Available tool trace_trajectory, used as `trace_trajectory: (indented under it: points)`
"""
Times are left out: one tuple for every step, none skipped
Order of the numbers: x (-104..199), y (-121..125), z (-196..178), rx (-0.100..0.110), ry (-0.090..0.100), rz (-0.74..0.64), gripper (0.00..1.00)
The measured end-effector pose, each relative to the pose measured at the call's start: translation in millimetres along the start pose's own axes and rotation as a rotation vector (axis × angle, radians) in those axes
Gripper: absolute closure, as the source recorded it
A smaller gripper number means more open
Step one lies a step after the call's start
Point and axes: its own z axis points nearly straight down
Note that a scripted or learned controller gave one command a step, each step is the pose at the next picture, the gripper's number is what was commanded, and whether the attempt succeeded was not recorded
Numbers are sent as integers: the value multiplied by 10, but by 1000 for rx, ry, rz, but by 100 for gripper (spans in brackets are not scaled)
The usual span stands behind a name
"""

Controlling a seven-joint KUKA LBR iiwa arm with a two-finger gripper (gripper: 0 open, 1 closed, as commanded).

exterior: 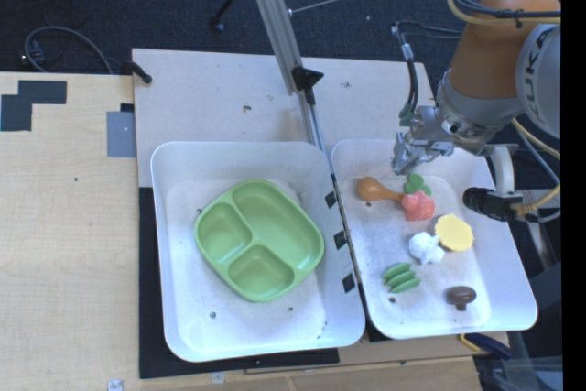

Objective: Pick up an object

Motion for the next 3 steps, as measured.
trace_trajectory:
  points:
    - [585,-223,3,0,0,0,100]
    - [1119,-340,-58,0,0,0,100]
    - [1517,-525,61,2,-1,1,100]
